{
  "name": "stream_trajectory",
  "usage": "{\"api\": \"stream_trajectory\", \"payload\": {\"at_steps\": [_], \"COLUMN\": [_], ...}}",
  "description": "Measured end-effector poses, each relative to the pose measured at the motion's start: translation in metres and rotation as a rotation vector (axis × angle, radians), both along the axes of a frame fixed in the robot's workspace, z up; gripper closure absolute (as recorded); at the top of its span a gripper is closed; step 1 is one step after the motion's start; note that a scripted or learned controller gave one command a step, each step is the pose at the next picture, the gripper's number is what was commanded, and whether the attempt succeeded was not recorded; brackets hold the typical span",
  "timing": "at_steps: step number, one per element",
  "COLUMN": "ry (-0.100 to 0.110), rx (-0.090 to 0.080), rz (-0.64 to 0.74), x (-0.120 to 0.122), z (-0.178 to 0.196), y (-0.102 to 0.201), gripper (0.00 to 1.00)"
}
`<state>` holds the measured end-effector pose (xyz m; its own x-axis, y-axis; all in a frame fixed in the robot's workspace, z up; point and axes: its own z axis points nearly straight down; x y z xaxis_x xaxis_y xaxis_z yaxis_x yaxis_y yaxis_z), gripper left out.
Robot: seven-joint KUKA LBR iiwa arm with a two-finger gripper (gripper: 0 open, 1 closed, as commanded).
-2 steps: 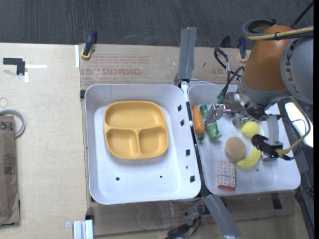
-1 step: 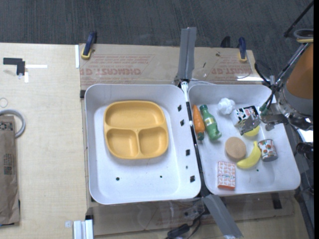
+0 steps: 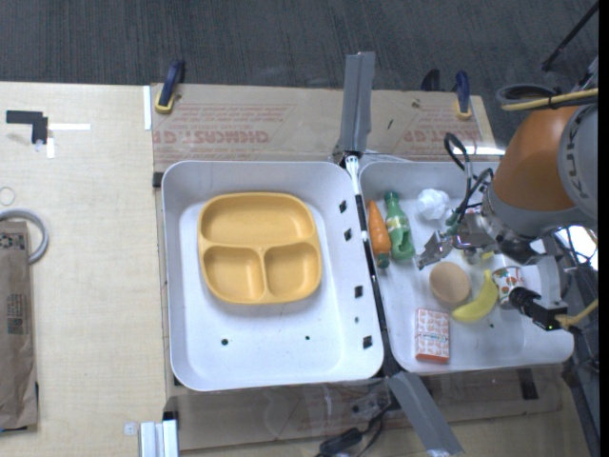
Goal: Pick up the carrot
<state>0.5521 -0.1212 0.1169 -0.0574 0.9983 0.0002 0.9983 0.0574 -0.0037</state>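
So colours: orange carrot (image 3: 379, 230) right against a green bottle (image 3: 398, 225), yellow banana (image 3: 479, 300), tan egg (image 3: 449, 282), red-and-white patterned box (image 3: 432, 336). Both bins (image 3: 181, 284) are white, the divided plate (image 3: 259, 248) is mustard yellow, and the tabletop (image 3: 76, 160) is pale wood.

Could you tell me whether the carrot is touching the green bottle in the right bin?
Touching: the camera view shows the carrot lying flush against the green bottle, no gap between them.
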Motion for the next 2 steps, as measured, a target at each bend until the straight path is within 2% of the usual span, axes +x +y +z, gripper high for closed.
{"api": "stream_trajectory", "payload": {"at_steps": [1,2], "ry": [-0.002,-0.001], "rx": [-0.001,0.000], "rz": [-0.058,-0.115], "x": [-0.016,-0.075], "z": [0.074,0.083], "y": [0.034,0.014], "gripper": [0.00,0.00]}}
